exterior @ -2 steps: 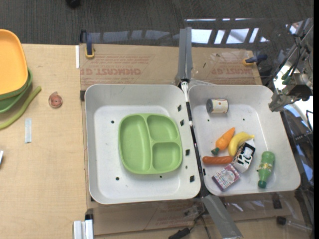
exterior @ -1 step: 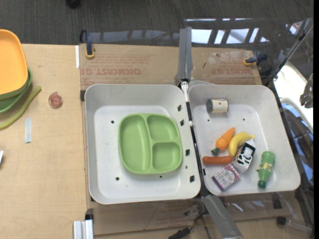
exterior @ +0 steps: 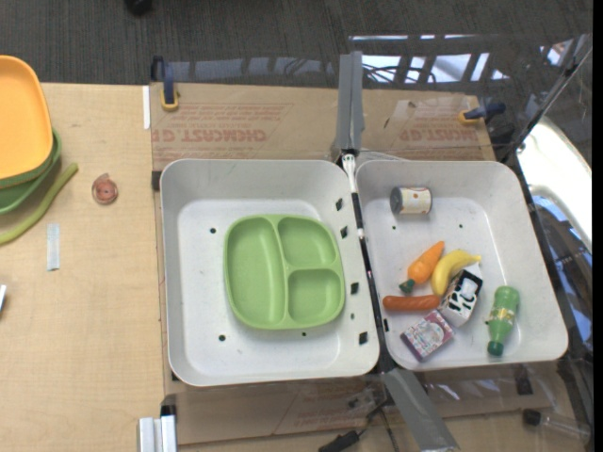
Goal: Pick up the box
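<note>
Two box-like items lie in the right bin (exterior: 513, 215). A small pink and grey box (exterior: 428, 335) lies flat near the front wall. Just behind it, a black and white carton (exterior: 464, 295) lies tilted, touching a yellow banana (exterior: 452, 266). An orange carrot (exterior: 426, 263) and a red sausage-shaped piece (exterior: 411, 302) lie to the left of the carton. A green bottle (exterior: 502, 320) lies to its right.
A small tan can (exterior: 411, 201) lies on its side at the back of the right bin. The left bin (exterior: 188, 252) holds a green divided plate (exterior: 283, 271). Orange and green plates (exterior: 19, 144) are stacked at the bench's far left, near a small pink object (exterior: 105, 189).
</note>
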Available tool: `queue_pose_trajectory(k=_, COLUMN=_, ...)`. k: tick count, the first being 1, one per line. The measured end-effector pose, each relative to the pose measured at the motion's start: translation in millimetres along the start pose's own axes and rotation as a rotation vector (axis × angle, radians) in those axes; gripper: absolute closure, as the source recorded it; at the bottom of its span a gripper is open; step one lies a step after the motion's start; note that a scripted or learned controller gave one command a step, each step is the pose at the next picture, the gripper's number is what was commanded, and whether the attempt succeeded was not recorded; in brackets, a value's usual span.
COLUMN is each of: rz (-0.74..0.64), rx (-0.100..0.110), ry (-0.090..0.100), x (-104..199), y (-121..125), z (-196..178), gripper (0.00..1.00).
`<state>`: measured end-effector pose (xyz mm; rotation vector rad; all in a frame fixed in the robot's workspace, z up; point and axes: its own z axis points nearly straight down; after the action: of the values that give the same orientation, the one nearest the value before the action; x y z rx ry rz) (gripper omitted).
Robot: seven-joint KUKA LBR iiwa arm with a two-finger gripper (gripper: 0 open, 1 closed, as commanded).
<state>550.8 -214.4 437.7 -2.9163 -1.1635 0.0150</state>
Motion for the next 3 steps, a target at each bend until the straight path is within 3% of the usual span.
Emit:
queue_pose_trajectory(k=1, rz=0.065, rx=0.001, ry=0.000, x=54, y=41, z=0, gripper=1.00)
queue_pose_trajectory(k=2, rz=0.157, rx=0.003, ry=0.001, x=-13, y=-10, z=192, gripper=1.00)
queue_pose_trajectory(k=3, rz=0.001, rx=0.000, ry=0.001, x=-45, y=-31, z=77, gripper=1.00)
